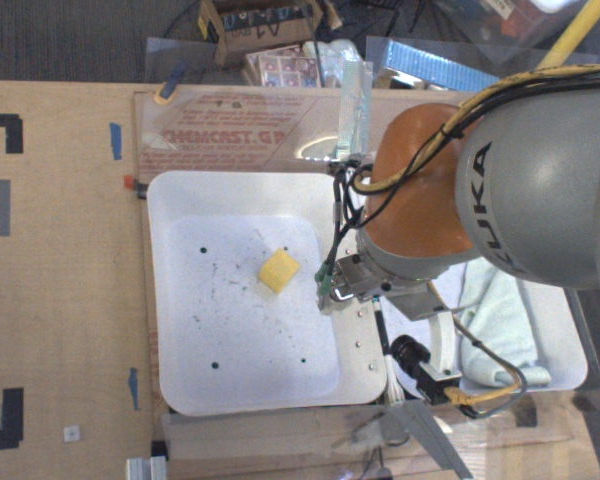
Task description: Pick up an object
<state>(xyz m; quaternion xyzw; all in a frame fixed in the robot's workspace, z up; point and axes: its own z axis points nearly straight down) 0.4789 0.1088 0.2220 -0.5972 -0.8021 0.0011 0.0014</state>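
A small yellow block (278, 271) lies in the left bin (180, 368), a little toward 1 o'clock from the middle of the bin floor. It is a chunky, roughly cube-shaped piece, pale yellow, turned so that 1 corner points toward 12 o'clock and its faces run on a diagonal to the bin walls. It sits by itself on the white floor, which is peppered with dark specks and fine scuff marks around it, and it touches no wall.

The arm (520, 188) comes in from 3 o'clock, its grey body and orange band hanging over the seam between the 2 bins and covering much of the right bin (570, 368). Below the band, the gripper (348, 286) hangs at the right-hand wall of the left bin, at 3 o'clock from the block and near it, though a strip of bare white floor lies between them. From up here the wrist body hides the fingers, so I cannot tell whether they are spread or pressed together, or whether anything touches them. Black cables loop from the wrist toward 12 o'clock. In the right bin a pale, crumpled cloth (505, 318) shows under the arm, at 5 o'clock from the band.
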